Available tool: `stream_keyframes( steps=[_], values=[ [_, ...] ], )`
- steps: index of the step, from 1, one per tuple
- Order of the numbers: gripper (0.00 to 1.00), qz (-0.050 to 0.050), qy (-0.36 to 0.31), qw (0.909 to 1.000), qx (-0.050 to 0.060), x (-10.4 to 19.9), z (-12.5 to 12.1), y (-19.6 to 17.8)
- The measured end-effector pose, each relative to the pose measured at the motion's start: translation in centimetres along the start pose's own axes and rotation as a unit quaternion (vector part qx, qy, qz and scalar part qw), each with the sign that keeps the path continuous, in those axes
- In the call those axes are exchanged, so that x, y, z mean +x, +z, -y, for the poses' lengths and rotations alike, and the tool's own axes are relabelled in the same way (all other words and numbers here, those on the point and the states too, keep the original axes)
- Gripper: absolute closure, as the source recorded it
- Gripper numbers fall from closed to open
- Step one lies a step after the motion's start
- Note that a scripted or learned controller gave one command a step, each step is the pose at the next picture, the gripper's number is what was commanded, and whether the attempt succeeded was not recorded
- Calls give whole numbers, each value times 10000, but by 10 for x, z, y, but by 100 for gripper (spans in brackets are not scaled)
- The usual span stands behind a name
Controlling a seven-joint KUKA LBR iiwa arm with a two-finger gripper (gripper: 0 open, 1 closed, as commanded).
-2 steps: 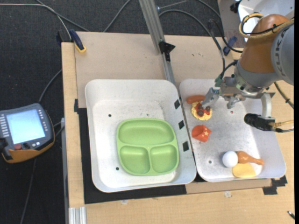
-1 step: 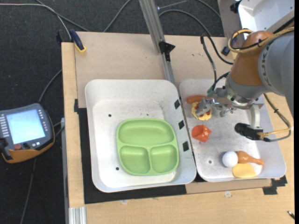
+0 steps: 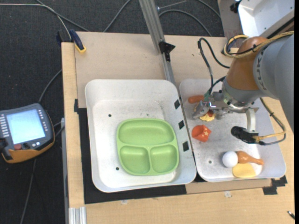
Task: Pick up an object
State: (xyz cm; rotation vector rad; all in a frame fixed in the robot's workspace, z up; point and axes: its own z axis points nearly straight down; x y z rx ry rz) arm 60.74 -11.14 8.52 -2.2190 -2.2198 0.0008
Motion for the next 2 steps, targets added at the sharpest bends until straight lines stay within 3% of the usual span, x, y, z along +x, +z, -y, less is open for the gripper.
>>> stream_keyframes(
  steps=[1, 2],
  values=[
    [100, 9, 1, 10000, -24, -1, -1, -13],
    [100, 10, -9, 10000, -40, 8, 1, -61]
  ],
)
